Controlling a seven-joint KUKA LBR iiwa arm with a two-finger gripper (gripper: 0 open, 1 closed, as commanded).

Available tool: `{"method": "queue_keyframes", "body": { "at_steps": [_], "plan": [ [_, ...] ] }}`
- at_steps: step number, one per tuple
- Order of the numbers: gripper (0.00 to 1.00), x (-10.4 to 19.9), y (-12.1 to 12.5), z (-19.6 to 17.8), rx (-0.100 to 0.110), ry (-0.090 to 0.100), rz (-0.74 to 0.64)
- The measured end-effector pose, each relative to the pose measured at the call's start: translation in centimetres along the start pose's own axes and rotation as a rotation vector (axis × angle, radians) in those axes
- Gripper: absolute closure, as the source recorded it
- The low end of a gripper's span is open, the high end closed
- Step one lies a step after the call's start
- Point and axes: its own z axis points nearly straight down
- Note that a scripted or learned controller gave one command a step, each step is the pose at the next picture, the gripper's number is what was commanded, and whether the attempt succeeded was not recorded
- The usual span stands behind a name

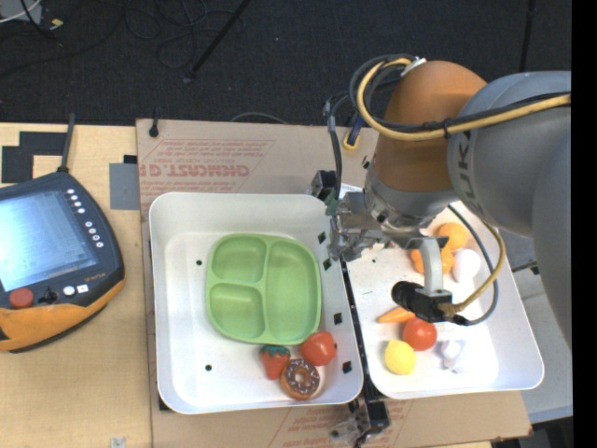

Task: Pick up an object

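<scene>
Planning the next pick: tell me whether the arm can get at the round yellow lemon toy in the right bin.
Probably yes: the round yellow lemon toy lies uncovered, though a red tomato toy sits close beside it.

The gripper point(354, 239) hangs over the seam between two bins, at the far left corner of the right bin point(508, 367). Left of it, in the left bin point(177, 222), lies a divided tray point(264, 287). Nearer the viewer and slightly left sit a tomato point(319, 347), a strawberry point(274, 359) and a doughnut point(301, 379), close together. Right of the gripper and nearer the viewer, in the right bin, lie a carrot point(395, 315), a second tomato point(420, 333) and a lemon point(399, 357). Far left, outside the bins, rests a control pendant point(51, 250).
</scene>
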Motion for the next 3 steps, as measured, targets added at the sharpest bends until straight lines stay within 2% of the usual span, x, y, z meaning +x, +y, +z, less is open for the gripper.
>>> {"method": "queue_keyframes", "body": {
  "at_steps": [1,2,3],
  "plan": [
    [1.00,5.6,-0.7,1.8,0.002,-0.001,0.001],
    [1.00,5.2,-1.2,0.1,-0.003,-0.001,0.005],
    [1.00,5.4,-1.3,0.2,-0.001,-0.002,0.004]
  ]
}}
